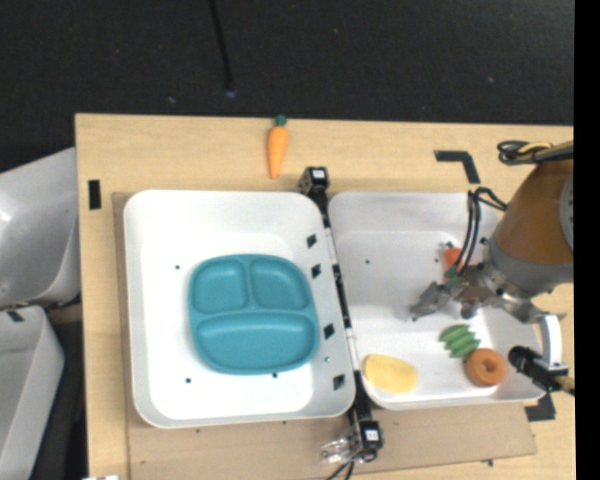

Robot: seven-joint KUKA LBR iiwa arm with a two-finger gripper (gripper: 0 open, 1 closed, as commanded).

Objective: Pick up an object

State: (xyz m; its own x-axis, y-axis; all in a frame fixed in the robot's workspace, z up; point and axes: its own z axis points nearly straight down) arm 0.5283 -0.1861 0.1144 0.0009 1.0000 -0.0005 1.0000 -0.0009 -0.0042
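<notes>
- Green toy [459,341], likely a soft plastic or rubber vegetable, lies in the right bin [400,218] near its front edge, between a yellow piece [391,373] toward the front-left corner and an orange ring-shaped piece [486,367] toward the front-right corner.
- The tool [432,303] sits low over the middle of the right bin, just behind and to the left of the green toy; its dark fingers point left, and nothing can be seen between them. How far apart they stand is too blurred to tell.
- A small orange-red bit [450,257] lies farther back in the same bin, partly behind the arm's cables.
- Handling, as a judgement: the green toy looks light and small, ridged along its length, probably a little yielding; a hold across its short width near the middle seems soundest, as the ends taper and could slip out.
- The yellow piece looks smooth and rounded, so more likely to squirt free; the ring could be pinched across its rim.
- Nothing here appears fragile, though a light toy may skid on the slick white bin floor if nudged off-centre.
- The left bin [150,268] carries a teal divided plate [252,313]; a toy carrot [277,146] rests on the counter [180,148] behind the bins.
</notes>
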